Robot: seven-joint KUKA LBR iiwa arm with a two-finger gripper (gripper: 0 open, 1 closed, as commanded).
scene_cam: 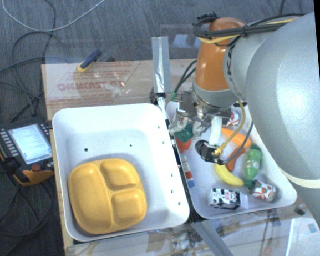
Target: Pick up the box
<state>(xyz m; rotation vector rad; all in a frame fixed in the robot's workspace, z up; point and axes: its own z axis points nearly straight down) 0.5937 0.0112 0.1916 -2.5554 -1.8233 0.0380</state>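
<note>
**Ana:** Gripper (197,128) is hanging over the back of the right bin (202,192), close to the wall it shares with the other bin. Are you seeing whether it is open?

**Ben:** No. The wrist is hiding that from above, so I cannot tell. I am not seeing anything clearly held either. A small green thing (185,132) is sitting just beside it, and I cannot say whether the two are touching.

**Ana:** And the box?

**Ben:** The box (225,198), patterned black and white, is lying flat near the front edge of the same bin. It is well apart from the gripper.

**Ana:** So we are judging the approach.

**Ben:** I think so. The banana (229,175) is lying just behind the box, between it and the gripper. A red and white can (264,192) is sitting just beside the box on the view's right, and a green bottle (252,164) is lying further back.

**Ana:** Then I am thinking it should be travelling high over the banana rather than sweeping low across the bin.

**Ben:** Agreed. It should be coming straight down over the box's middle, with the wrist turned so the grasp is closing across the shorter side. The bare floor on the view's left is giving the most room. The risk I am seeing is catching the banana or nudging the can, which could push the box off line.
</note>
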